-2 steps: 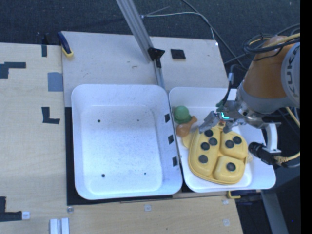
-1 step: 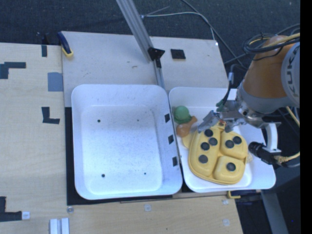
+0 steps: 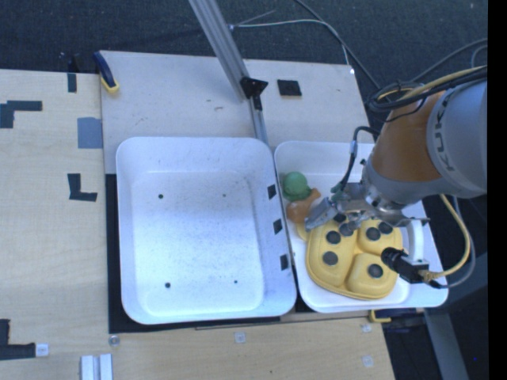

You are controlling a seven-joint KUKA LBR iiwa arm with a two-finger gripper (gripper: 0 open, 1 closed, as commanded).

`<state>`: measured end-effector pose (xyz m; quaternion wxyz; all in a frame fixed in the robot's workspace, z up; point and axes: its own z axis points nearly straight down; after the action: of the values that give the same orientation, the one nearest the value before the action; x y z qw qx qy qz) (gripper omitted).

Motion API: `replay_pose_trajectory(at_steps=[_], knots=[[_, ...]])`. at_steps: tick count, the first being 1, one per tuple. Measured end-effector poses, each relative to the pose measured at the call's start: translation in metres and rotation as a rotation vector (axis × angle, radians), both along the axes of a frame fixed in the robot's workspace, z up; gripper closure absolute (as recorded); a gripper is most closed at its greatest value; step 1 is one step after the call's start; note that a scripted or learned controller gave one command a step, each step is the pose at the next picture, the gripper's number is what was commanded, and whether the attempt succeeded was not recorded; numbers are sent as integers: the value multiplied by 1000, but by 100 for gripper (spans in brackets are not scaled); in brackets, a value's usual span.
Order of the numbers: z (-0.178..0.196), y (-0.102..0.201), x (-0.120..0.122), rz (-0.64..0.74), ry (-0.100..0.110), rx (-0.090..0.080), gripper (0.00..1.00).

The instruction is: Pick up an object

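Note:
The right bin (image 3: 317,150) holds a green ball (image 3: 295,184) near its left wall. A small orange object (image 3: 299,207) lies just below the ball. A large yellow lumpy toy (image 3: 352,264) with dark round spots fills the bin's lower part. My gripper (image 3: 326,214) hangs low over the bin, at the yellow toy's upper left edge and just right of the orange object. The grey wrist and orange band rise to the right and hide the bin's right side. I see nothing lifted off the bin floor.
The left bin (image 3: 198,236) sits beside the right one, and the two share a raised divider (image 3: 273,212). A slanted metal pole (image 3: 218,34) runs down to the bins' top edge. Cables (image 3: 412,93) loop near the arm at the upper right.

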<state>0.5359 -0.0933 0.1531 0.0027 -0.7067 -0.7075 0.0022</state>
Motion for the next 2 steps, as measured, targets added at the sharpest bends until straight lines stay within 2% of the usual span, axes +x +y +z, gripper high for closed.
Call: replay_pose_trajectory(at_steps=[1, 2], knots=[[-30, -2, -1, 1, -28, -5, 0], [-44, -3, 3, 1, -34, -8, 0]])
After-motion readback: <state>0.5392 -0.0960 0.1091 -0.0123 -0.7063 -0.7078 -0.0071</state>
